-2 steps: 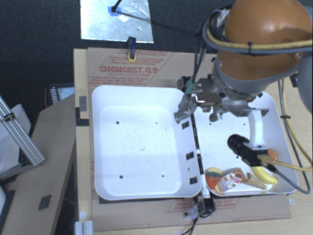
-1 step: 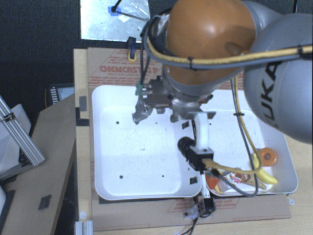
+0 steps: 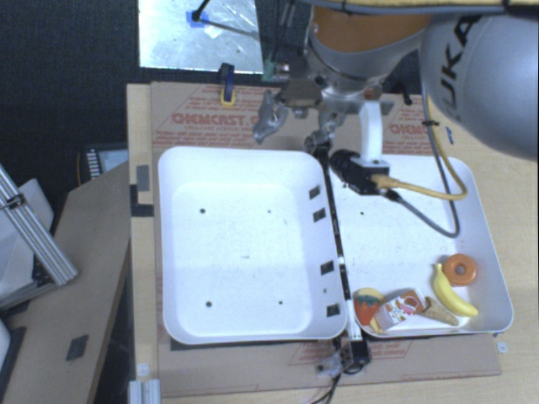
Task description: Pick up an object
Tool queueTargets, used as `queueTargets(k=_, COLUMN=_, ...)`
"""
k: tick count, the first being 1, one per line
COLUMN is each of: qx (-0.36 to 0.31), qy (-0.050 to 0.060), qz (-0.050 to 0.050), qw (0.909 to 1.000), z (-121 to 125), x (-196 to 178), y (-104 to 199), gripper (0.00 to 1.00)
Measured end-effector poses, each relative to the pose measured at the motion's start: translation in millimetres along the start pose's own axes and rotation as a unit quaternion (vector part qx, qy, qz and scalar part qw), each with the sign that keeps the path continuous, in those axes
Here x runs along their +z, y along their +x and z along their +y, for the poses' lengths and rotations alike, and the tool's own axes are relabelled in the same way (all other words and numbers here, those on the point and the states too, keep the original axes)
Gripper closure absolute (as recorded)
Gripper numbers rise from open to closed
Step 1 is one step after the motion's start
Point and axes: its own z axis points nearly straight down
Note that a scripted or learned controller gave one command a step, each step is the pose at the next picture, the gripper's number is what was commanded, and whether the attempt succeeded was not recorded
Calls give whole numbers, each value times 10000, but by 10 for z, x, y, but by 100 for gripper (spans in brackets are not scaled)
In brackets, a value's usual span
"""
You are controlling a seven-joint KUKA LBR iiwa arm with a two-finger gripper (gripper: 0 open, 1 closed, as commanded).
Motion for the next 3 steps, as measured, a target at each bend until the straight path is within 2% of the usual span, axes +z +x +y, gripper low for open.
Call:
queueTargets(k=1, qx=-81, qy=-27, qz=44, qw=10000, z=-494, x=-1182, y=646, gripper=0)
queueTargets(k=2, qx=-52, qy=15, qz=16, qw=10000, z=-474, x=-1227, y=612, gripper=100)
queueTargets(k=3, qx=-1, qy=24, qz=2, qw=10000, z=-713, x=-1332, y=-15, gripper=100)
